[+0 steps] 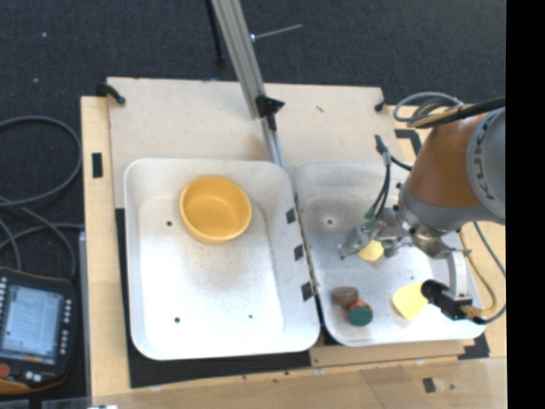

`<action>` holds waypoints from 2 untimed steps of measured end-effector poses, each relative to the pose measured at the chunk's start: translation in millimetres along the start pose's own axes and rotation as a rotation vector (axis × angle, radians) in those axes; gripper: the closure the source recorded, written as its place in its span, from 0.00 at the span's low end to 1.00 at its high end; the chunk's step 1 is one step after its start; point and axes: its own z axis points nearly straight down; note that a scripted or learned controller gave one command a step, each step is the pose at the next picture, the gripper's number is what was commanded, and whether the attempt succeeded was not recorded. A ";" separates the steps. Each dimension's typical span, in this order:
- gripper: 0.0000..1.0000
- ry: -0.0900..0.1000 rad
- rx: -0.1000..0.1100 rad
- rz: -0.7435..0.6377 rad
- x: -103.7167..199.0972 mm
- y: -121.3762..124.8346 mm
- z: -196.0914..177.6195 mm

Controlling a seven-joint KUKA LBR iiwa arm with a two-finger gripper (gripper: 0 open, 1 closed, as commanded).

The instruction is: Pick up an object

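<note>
Now at the right bin point(341, 186).
I saw the gripper point(371, 247) pinching a small yellow piece point(371, 251) near the bin's middle.

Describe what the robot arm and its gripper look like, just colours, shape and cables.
The arm is thick and rounded, with grey casing and a broad orange band above the wrist. Dark cables loop along it near the top and run down toward the gripper, a small metallic grey part with thin fingers. A black fitting sits lower on the wrist.

No text, label, brand or number can be read anywhere; the pendant screen point(30, 322) is too blurred.
</note>
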 end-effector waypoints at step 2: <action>1.00 0.001 -0.005 0.004 -1.9 1.6 38.8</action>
